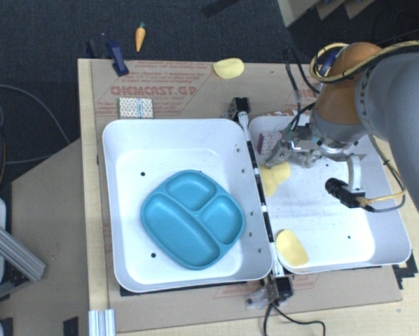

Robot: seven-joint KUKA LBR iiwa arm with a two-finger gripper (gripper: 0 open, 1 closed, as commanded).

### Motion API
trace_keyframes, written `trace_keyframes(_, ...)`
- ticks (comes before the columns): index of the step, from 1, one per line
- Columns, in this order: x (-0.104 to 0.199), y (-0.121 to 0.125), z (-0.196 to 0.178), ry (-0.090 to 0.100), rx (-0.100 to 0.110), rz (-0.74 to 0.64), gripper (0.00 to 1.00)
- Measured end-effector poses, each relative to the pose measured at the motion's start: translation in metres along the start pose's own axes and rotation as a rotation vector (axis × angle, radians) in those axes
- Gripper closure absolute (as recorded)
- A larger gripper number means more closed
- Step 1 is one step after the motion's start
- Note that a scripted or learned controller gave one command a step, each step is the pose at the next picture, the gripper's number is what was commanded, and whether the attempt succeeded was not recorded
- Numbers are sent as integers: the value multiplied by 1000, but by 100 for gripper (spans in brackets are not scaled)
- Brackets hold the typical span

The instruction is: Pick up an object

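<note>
End effector [288, 154] is low in the right bin [349, 247], right over a yellow piece [274, 176] hugging the bin's left wall; can't tell its grip. Another yellow piece [291, 247] sits in the near-left corner. Open floor toward the right. Blue tray [192, 218] fills the left bin [125, 159].

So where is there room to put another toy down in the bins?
The left bin has bare floor along its top, above the blue plate. The right bin is bare in its lower right part, past the yellow piece at its near-left corner. Its top left is crowded by the gripper and another yellow piece.
</note>
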State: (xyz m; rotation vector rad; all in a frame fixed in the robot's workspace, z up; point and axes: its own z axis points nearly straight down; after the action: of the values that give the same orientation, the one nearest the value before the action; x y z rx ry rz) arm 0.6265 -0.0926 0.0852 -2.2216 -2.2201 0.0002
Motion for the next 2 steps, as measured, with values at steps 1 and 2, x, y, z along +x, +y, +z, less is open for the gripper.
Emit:
trace_keyframes(1,-7,-20,0,-1,-1,0,0)
trace_keyframes(2,-20,37,1,-1,15,-2,0)
